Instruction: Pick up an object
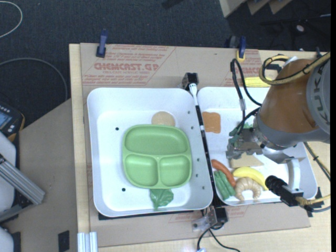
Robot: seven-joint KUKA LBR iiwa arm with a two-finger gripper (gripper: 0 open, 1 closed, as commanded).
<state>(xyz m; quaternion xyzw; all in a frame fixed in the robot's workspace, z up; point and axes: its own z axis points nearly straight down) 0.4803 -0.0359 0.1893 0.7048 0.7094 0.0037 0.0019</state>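
Arm is reaching in from the right over the right bin, gripper hanging low near the bin's middle; can't tell its state from here (wrist is blocking it). Nearest pickable thing is the banana, lying just below the gripper toward the front wall, apart from it. Looks like a light, stiff, smooth toy, probably slippery, so pinching across the curved middle seems safest. It is sitting beside a croissant, with a carrot and green pod to its left. Left bin is holding a green divided tray.
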